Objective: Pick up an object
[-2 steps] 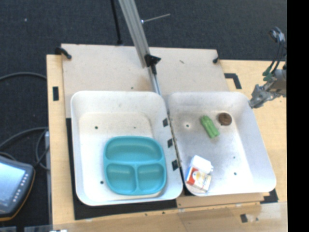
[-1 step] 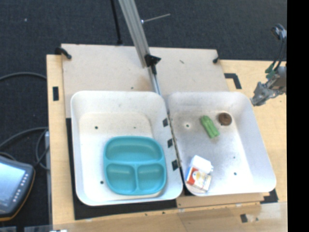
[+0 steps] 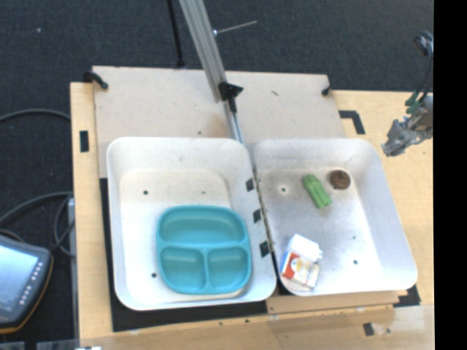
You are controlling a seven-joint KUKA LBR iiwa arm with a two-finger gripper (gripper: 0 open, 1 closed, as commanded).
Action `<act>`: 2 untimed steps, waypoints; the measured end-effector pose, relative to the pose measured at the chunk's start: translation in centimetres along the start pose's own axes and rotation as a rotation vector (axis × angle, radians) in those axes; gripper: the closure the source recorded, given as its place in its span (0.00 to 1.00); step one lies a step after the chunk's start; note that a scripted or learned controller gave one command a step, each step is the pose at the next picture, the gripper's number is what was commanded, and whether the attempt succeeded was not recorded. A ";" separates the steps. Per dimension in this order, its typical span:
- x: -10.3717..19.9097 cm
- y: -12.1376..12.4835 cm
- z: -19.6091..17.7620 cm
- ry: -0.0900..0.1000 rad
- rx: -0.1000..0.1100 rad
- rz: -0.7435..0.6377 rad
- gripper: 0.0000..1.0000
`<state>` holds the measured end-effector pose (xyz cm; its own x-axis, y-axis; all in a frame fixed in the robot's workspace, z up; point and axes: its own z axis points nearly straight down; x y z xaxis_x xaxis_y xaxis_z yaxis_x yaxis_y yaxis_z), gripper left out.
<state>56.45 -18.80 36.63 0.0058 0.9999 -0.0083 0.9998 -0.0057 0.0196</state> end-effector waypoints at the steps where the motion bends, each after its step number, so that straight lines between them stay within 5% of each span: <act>1: 0.0 0.0 0.1 0.000 0.001 0.000 0.00; 2: -0.1 0.1 -1.1 -0.002 -0.003 -0.004 1.00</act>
<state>56.51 -18.89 37.70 0.0019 0.9999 -0.0106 0.9997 -0.0016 0.0225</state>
